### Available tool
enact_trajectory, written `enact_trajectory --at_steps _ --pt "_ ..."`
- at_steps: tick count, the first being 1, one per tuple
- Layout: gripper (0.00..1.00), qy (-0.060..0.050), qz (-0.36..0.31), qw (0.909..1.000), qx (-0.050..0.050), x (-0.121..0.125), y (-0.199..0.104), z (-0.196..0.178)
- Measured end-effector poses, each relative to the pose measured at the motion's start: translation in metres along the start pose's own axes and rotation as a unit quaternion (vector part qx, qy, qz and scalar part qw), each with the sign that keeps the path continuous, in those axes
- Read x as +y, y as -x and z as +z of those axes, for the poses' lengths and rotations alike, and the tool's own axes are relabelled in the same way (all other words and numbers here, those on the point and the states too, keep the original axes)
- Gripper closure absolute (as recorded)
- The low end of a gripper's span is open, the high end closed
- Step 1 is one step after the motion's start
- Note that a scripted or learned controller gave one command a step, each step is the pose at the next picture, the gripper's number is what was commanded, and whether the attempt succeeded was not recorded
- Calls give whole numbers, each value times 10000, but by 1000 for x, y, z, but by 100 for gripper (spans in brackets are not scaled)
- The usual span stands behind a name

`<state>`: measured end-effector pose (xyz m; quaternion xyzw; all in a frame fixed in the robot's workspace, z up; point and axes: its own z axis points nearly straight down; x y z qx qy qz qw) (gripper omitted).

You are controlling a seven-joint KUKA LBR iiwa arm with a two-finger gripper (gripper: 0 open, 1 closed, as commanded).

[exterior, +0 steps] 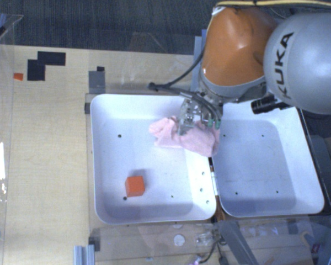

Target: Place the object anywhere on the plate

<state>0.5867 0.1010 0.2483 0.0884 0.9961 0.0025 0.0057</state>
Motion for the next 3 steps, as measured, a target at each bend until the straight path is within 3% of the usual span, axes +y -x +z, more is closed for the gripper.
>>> enact_trajectory --at_steps 1,2,3 --pt "100 1 -900 9959 13 42 -28 19" --pt "100 0 -911 9958 25 82 -56 23" --pt "0 0 -908 9959 25 82 -56 23"
